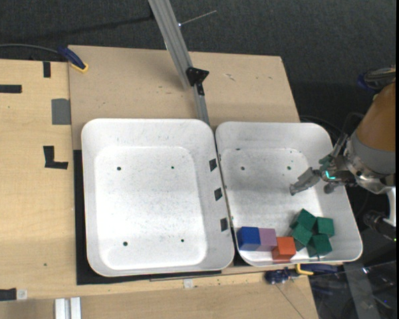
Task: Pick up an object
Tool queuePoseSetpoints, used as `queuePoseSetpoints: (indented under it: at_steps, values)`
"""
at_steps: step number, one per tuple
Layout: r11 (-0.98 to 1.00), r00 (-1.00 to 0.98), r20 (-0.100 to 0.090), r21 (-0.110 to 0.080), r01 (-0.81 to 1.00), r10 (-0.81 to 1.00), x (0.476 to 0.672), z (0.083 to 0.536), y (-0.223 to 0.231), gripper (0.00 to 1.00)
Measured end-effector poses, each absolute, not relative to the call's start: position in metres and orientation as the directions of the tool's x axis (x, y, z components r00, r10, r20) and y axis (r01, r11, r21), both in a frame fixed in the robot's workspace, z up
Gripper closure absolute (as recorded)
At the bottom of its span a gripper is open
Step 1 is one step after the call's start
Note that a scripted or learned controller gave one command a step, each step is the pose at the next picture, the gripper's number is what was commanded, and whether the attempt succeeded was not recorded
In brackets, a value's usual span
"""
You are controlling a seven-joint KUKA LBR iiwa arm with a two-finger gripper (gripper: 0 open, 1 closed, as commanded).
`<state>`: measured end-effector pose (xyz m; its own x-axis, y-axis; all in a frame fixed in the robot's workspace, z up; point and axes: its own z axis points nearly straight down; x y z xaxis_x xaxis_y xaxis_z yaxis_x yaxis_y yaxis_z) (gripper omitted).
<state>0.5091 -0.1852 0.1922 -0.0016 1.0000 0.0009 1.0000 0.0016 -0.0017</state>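
My gripper (315, 184) hangs over the right side of the right bin (266, 129), open, with nothing between its fingers. Below it, in that bin's near right corner, lies a cluster of green blocks (312, 232). To their left along the near wall sit an orange cube (284, 247), a purple block (267, 237) and a blue cube (249, 236). The gripper stands apart from all of them, a little above the green cluster in the image.
The left bin (146, 129) adjoins the right one. A slanted metal pole (176, 38) ends in a black clamp at the bins' far junction. Black tape marks dot the wooden bench at left. A blue-yellow tool (76, 59) lies at the back left.
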Motion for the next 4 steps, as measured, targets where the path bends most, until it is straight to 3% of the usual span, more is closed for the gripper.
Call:
queuePoseSetpoints:
  at_steps: [2,3,4]
  values:
    - [0.001,-0.001,0.0,-0.004,1.0,1.0,0.513,0.089,-0.186,0.0]
    - [0.002,-0.002,0.001,-0.004,1.0,1.0,0.514,0.101,-0.185,1.0]
    - [0.001,-0.001,-0.002,0.004,1.0,1.0,0.517,0.16,-0.193,1.0]
